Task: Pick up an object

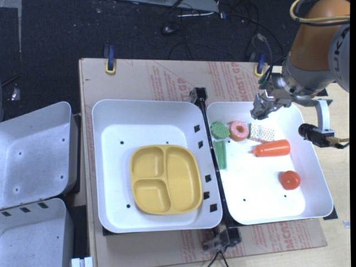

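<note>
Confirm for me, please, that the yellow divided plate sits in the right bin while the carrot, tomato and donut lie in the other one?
Not quite: the camera view shows the yellow divided plate in the left bin. The carrot, tomato and donut lie in the other one, the right bin.

My gripper (261,111) hangs over right bin (311,166) back edge. Donut (240,130), green pieces (220,141), patterned block (262,132) and carrot (272,148) crowd beneath. Tomato (290,179) stands apart; bare floor around it and along the front gives passage
</note>
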Tool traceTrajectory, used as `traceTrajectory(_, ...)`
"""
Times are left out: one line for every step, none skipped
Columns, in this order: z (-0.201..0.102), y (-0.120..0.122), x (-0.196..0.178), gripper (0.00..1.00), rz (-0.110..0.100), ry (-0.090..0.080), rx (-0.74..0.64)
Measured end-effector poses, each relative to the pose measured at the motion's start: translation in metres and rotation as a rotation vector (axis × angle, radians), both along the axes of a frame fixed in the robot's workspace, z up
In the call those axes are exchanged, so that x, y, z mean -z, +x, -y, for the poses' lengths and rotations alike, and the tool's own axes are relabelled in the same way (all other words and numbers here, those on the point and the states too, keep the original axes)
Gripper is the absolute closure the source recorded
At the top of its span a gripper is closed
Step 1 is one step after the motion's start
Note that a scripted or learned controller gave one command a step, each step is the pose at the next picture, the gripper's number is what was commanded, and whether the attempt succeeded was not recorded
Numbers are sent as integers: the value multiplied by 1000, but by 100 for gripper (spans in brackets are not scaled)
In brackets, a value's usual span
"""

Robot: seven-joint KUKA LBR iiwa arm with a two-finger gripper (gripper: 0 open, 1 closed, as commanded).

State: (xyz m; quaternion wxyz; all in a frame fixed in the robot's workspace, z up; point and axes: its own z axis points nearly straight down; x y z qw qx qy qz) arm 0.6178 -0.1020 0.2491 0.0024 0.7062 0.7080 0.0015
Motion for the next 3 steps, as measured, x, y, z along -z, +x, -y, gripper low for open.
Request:
traceTrajectory(-64,-4,0,100,-6,3,-5)
traceTrajectory(-123,-2,14,100,-7,3,-6)
traceTrajectory(-172,-2,6,100,-4,2,-5)
